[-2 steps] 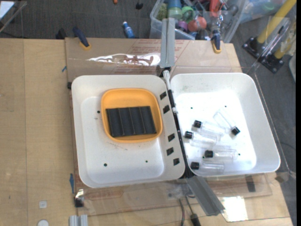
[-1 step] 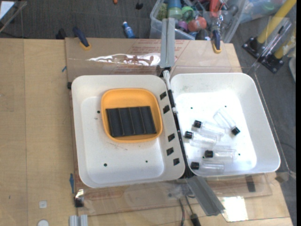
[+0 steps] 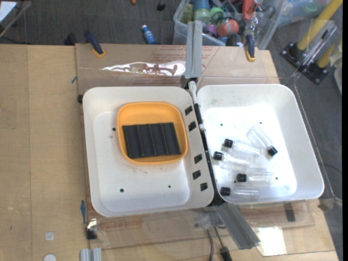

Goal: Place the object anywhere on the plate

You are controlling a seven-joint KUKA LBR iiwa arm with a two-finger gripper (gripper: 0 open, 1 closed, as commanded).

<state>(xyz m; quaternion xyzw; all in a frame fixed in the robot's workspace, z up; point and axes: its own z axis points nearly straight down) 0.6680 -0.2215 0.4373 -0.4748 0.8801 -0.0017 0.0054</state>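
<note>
– Jaws, are they gripping or released?
– I am not managing to tell, so I am leaving that open.
– Where are the task's things sitting, then?
– Five small clear plastic vials with black caps (image 3: 247, 165) are lying on their sides in the right-hand shallow white plastic bin (image 3: 283, 99), all in its near half. One (image 3: 261, 139) is lying tilted apart from the others toward the far right, with its cap pointing at the near wall. The remaining four are clustering near the bin's left wall, caps pointing left, and the nearest one (image 3: 239, 191) is lying just beside the front wall.
– And the plate?
– The rounded-square orange plastic plate (image 3: 152, 112) is resting in the left-hand shallow white plastic bin (image 3: 103, 194), toward its far side. A black ribbed rectangular block (image 3: 151, 140) is lying flat on the plate, covering most of its floor.
– Is any vial touching the plate?
– No. All of them are staying well apart from it, with the two bins' adjoining walls standing between.
– What is carrying the bins?
– A brown cardboard sheet (image 3: 130, 56) is lying under them on the pale wooden bench (image 3: 32, 145).
</note>
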